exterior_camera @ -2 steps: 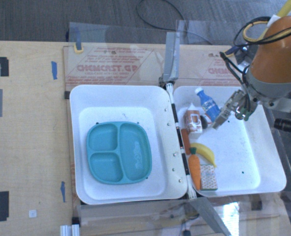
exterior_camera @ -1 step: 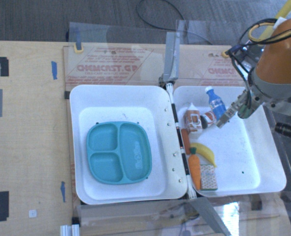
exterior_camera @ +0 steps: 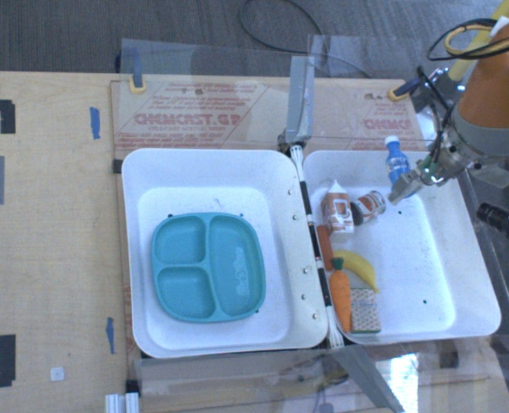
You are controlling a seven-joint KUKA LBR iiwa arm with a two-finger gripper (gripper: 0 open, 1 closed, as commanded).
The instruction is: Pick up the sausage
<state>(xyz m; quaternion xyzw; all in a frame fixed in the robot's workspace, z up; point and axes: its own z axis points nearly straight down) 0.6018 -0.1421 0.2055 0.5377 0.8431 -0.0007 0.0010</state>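
Sausage (exterior_camera: 324, 242) lies slim against right bin (exterior_camera: 461, 317) left wall, probably light, firm, slick; grab mid-length across its width; claw (exterior_camera: 406, 188) state unclear, near blue bottle (exterior_camera: 396, 161).

a light wooden bench (exterior_camera: 47, 256) marked with black tape squares stands on grey carpet (exterior_camera: 194, 7), where a black cable (exterior_camera: 280, 24) loops.

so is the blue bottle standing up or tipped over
Tipped over: the bottle lies on its side on the right bin floor, white cap toward the back rim, beside the gripper.
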